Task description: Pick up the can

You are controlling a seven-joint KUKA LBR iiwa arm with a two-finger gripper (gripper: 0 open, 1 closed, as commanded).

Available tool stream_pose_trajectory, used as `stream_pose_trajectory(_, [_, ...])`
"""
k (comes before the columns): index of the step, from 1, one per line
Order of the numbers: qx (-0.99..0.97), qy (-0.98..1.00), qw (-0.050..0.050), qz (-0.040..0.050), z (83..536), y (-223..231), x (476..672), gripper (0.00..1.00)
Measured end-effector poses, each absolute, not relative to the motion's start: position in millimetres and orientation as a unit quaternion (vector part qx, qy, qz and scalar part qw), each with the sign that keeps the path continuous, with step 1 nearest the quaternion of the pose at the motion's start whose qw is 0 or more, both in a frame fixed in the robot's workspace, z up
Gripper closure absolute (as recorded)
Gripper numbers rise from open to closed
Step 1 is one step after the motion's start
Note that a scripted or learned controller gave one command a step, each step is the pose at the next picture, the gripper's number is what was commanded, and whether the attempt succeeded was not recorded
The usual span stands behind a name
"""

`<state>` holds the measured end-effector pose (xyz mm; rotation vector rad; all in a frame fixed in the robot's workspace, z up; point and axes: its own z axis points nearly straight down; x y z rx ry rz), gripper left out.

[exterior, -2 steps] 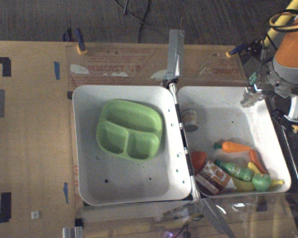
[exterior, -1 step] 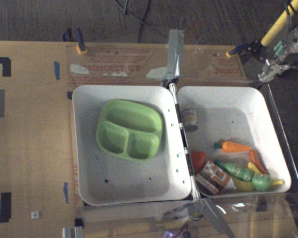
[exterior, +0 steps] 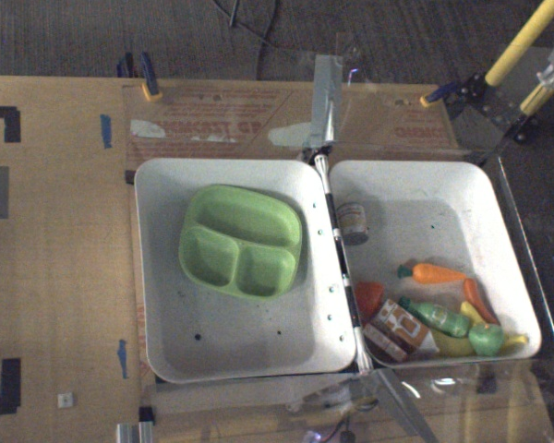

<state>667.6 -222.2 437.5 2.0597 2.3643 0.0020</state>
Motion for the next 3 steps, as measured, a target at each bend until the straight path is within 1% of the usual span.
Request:
stream_pose_trajectory(1, [0.657,0.754,0.001,0.0003,326.5,-213.2,667.3,1.00])
stream_pose_trajectory(2, [0.731,0.682,0.003,0.0007,437.0,-223.4,667.2,1.00])
stream_pose_trajectory(3, [0.766,0.643,0.000,-0.0003,280.6,-208.1,667.0,1.00])
